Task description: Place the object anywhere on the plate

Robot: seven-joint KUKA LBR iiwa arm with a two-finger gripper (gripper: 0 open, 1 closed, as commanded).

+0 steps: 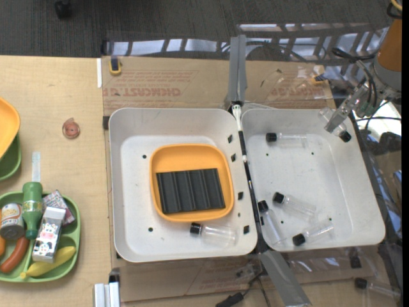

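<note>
Orange, square and shallow, the plate (190, 155) is sitting in the left bin (128, 171) at the frame's centre, and a dark ribbed insert (193, 190) is covering most of its floor. We are watching the arm hang at the upper right of the frame, its gripper (337, 121) poised over the far right corner of the right bin (367, 190); we cannot tell its state at this size and angle, and we are seeing nothing held in it.

Clear vials with black caps are lying scattered. One vial (214, 233) is resting in the left bin just below the plate, off its rim. In the right bin we are counting another near the top (281, 137), one at mid-height (291, 202) and two toward the lower edge (313, 235).

For the pick, we are judging that the jaws should close across a vial's body, since these round tubes will likely roll or slip. The ridge between the bins is standing in the carrying path and needs clearing.

Toy food on a green tray (67, 258) is lying at lower left, well apart.
</note>
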